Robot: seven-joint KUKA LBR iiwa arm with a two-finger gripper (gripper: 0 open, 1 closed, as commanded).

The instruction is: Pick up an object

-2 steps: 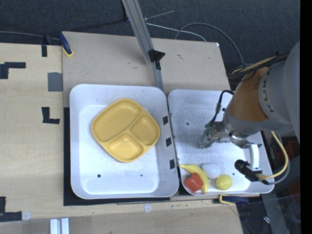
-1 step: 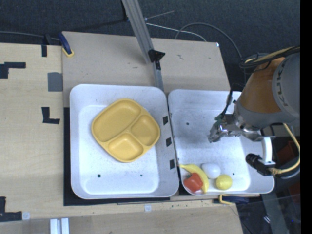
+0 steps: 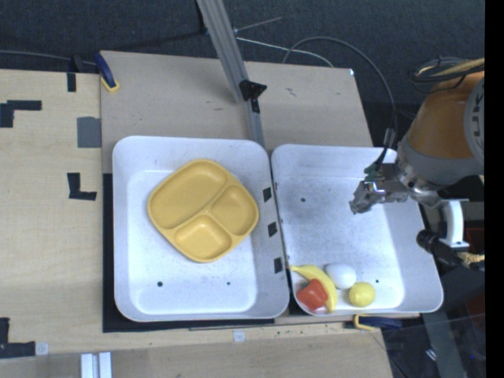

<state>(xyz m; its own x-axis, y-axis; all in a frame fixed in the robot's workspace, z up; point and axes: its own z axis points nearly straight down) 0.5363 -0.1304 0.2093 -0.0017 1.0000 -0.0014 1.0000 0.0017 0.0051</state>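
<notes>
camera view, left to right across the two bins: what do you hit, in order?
Left bin → yellow divided plate → right bin → red toy → white ball → yellow ball → gripper, above the right bin's floor. The banana overlaps the red toy, so it is left out.

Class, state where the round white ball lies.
The round white ball lies in the right bin, near its front edge, between the yellow banana and the small yellow ball.
</notes>
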